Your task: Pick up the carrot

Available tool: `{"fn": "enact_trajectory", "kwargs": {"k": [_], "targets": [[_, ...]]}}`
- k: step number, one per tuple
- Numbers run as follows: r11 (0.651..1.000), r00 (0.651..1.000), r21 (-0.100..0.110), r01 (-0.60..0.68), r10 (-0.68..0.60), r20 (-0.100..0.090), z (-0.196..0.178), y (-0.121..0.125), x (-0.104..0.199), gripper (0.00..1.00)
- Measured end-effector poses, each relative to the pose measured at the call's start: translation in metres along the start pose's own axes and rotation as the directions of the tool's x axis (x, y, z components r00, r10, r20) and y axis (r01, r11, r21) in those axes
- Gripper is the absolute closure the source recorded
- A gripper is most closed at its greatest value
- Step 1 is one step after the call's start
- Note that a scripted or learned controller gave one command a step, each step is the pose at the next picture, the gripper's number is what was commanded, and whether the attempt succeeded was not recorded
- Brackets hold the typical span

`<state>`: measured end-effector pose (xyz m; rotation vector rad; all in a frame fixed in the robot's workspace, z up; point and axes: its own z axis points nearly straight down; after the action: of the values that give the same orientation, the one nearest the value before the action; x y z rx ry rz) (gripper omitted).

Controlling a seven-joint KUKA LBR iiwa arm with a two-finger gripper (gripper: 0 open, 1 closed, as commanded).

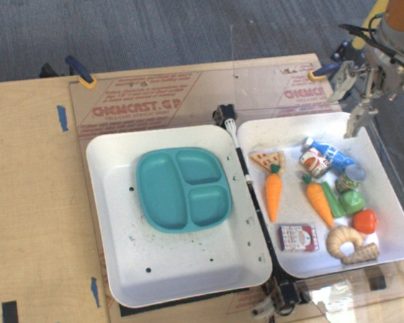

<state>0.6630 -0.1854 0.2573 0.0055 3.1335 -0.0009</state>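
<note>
Arm's grey wrist and orange band are cut off at the top-right corner; the gripper point(360, 114) hangs over the back-right rim of the right white bin point(394, 193), too cluttered w/ cables to make out clearly, so can't tell how the fingers stand.

Two orange plastic carrots in the right bin: one w/ a green top point(273, 194) near the bin's left wall, just below a pizza-slice toy point(266, 160); a second carrot point(319, 203) mid-bin, touching a green vegetable piece point(344, 199).

Also there: one small can point(312, 162), one blue bottle-like item point(339, 159) (hard to identify), one red tomato point(365, 221), one croissant point(350, 241), one red-white packet point(298, 237).

Left white bin point(115, 225) holds one teal three-compartment plate point(183, 188).
</note>
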Motion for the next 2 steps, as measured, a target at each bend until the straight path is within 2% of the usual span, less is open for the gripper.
{"fn": "enact_trajectory", "kwargs": {"k": [1, 2], "targets": [[0.998, 0.998, 0.0, -0.069, 0.069, 0.007, 0.158, 0.049, 0.042, 0.0], [0.985, 0.985, 0.001, 0.172, -0.172, 0.005, 0.166, 0.067, 0.094, 0.0]]}}
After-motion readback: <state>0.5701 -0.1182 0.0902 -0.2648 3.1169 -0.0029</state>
